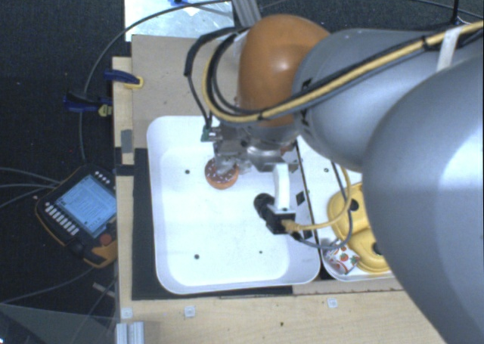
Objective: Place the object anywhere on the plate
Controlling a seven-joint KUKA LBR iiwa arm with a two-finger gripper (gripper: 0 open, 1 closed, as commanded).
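A small round brown object [221, 175] with a pale, speckled top lies in the left white bin [174, 214], near its upper middle. My gripper [227, 156] hangs right over it, its tip at or just above the object's upper edge; the wrist hides the contact. A yellow plate [357, 230] sits in the right bin, partly covered by the arm and by cables.
The grey arm with its orange band [276, 63] covers most of the right bin. A small white and red item [342, 259] lies by the plate's lower left rim. Black and yellow cables [276, 218] dangle over the left bin's right side.
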